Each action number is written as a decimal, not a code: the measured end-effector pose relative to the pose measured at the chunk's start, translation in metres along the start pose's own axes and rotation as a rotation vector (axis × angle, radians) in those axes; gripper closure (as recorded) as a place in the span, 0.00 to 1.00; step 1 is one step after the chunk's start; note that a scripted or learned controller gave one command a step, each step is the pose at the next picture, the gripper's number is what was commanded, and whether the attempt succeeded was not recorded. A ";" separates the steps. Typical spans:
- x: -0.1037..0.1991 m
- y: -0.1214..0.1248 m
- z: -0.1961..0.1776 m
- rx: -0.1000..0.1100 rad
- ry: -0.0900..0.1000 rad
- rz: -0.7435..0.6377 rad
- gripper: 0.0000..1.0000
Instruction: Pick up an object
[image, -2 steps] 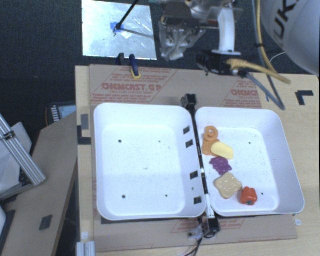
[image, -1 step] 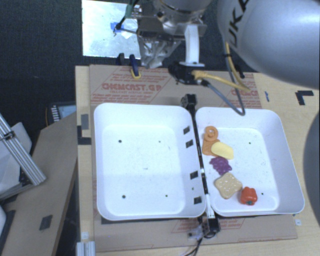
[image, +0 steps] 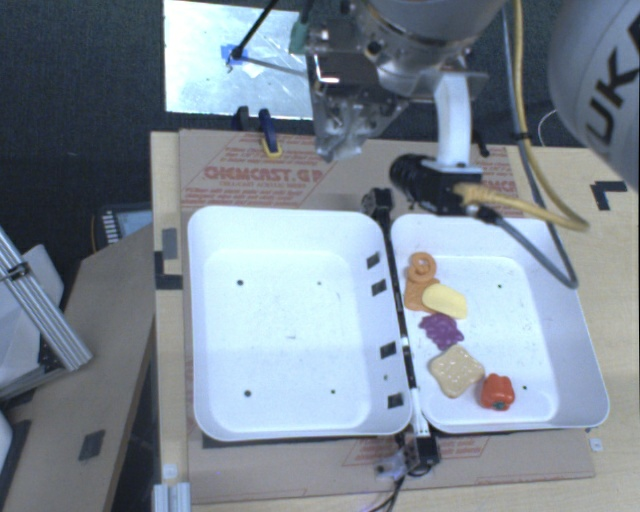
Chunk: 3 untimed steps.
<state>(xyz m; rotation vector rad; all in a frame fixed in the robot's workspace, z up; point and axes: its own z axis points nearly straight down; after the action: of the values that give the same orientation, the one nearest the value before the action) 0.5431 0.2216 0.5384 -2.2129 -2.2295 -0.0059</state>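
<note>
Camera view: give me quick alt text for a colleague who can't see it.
The gripper hangs above the bench behind the left bin. The right bin holds an orange ring, yellow piece, purple piece, toast and red pepper.

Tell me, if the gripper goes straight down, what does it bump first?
Probably the brown board behind the left bin, not the toys. The gripper hangs above it, though depth is hard to judge.

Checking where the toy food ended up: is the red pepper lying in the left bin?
No, the red pepper lies in the right bin, at its near corner beside the slice of toast.
</note>
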 end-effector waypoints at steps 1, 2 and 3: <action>-0.005 0.033 0.003 -0.001 -0.002 0.007 1.00; 0.013 0.036 0.003 0.000 -0.002 0.002 1.00; 0.012 0.056 0.004 0.000 -0.002 0.007 1.00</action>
<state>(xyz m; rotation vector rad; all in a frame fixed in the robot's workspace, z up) 0.5985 0.2340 0.5350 -2.2217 -2.2234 -0.0034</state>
